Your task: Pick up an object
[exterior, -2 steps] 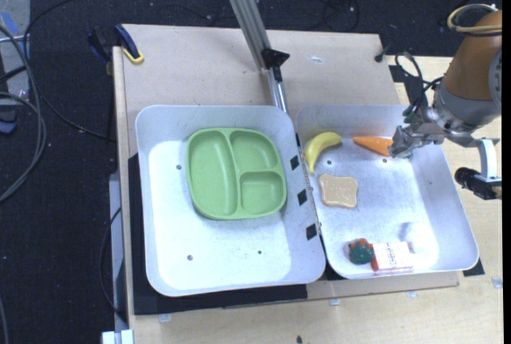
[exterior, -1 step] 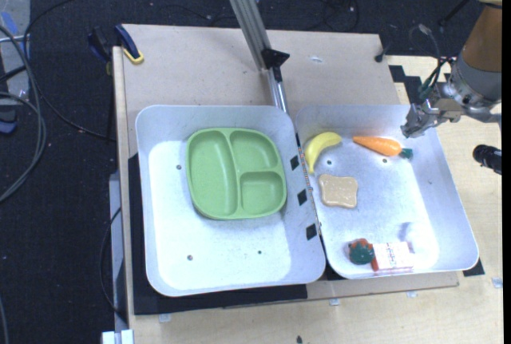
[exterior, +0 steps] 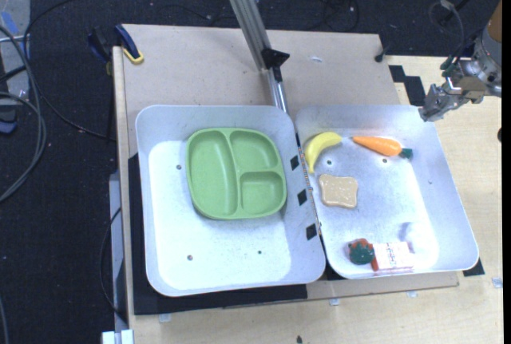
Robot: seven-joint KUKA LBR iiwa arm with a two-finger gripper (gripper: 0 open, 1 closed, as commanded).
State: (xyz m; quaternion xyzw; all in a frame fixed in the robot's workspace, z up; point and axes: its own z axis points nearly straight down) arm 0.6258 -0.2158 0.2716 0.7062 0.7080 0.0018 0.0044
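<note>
Beneath me, a pale tan wooden bench top (exterior: pixel 207 63), dark speckled carpet floor (exterior: pixel 56 175) around it, thin black cables (exterior: pixel 72 127) trailing across, slanting grey metal pole (exterior: pixel 243 3), even overhead light

Plastic toys lying in matt white bins on a wooden bench.
The plate (exterior: pixel 236 173) is looking like smooth green plastic with a soft sheen; the banana (exterior: pixel 318 148) and carrot (exterior: pixel 378 145) are showing glossy plastic; the bins (exterior: pixel 431 175) are appearing matt and faintly speckled; the bench (exterior: pixel 200 67) is showing pale, dull wood.
</note>
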